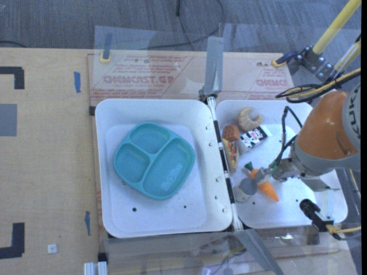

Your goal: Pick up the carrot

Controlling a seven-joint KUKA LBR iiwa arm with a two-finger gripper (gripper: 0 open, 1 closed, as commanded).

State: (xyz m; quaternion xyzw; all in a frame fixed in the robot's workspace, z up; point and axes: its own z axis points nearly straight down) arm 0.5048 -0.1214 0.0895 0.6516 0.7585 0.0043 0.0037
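1. Carrot [268, 191]: orange, tapered, lying on the floor of the right bin [321, 216] toward its left half. Its long axis runs on a diagonal, the thick end up-left and the point down-right. A green tuft [248, 168] sits just up-left of the thick end, probably its leafy top.
2. End effector [262, 175]: reaching in from the right, its tip directly over or against the thick end of the carrot. Whether it is released or clenched cannot be told at this size, and no grasp on the carrot can be confirmed.
3. Key relation: the carrot lies just below and slightly right of the tip, extending away down-right. A closure across the diagonal axis, near the thick end, appears the likeliest approach.
4. Near neighbours: a grey round piece [246, 188] just left of the carrot, and a red-and-yellow item [230, 152] against the bin's left wall.
5. Farther items: a black-and-white box [253, 137], a brown item [231, 132] and a croissant [250, 118] toward the bin's far edge.
6. Left bin [114, 211]: carries a teal divided plate [155, 160], well apart from the carrot.
7. Both bins rest on the counter [46, 153].
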